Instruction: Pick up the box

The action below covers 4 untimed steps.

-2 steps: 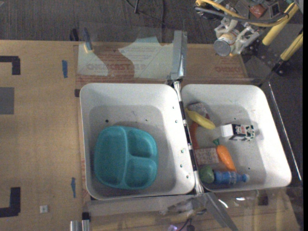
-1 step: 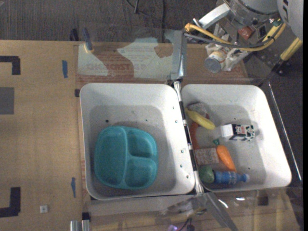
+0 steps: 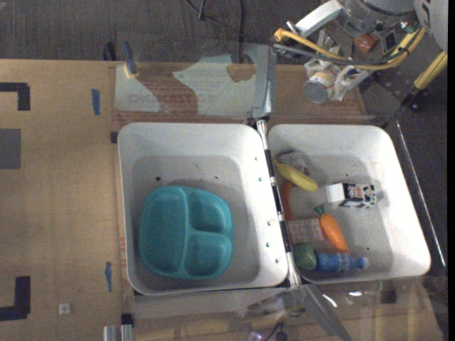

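While the hand (image 3: 328,77) hung at the upper right of the frame, above the right bin's (image 3: 405,190) far rim, whether it was released or clenched could not be told. The box (image 3: 351,194) lay in the right bin's middle, near the carrot (image 3: 333,231) and banana (image 3: 296,177). A descent could go wrong: crowded neighbours might get nudged or grabbed instead, and the small box could slip sideways.

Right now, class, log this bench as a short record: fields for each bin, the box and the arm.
left bin: teal divided plate
right bin: banana, carrot, blue bottle, small box
box position: mid-bin, right of the banana, lying untouched
gripper: raised beyond the right bin's far edge, not over the box
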{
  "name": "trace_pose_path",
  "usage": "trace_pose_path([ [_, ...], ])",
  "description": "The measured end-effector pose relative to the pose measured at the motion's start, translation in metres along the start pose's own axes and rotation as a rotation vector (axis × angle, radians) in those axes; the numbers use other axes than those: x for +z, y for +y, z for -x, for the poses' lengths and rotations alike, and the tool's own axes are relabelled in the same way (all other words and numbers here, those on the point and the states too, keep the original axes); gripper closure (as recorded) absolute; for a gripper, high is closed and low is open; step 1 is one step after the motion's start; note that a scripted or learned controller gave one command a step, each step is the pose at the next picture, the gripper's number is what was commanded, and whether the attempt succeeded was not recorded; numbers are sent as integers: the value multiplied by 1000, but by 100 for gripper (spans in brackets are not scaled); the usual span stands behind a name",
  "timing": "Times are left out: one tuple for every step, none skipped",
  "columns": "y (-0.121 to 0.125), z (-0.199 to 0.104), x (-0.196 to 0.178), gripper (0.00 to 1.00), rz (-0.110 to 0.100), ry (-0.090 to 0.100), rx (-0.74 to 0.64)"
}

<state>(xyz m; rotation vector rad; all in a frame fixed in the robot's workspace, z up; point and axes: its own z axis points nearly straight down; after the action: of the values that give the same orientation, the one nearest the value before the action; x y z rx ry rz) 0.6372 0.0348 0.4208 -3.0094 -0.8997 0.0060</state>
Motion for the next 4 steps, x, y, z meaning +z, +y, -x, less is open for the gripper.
trace_pose_path([
  [-1, -1, -10, 100, 1, 0, -4],
  [-2, -2, -20, 100, 2, 1, -7],
  [-2, -3, -30, 100, 3, 2, -10],
  [14, 43, -14, 100, -1, 0, -58],
])
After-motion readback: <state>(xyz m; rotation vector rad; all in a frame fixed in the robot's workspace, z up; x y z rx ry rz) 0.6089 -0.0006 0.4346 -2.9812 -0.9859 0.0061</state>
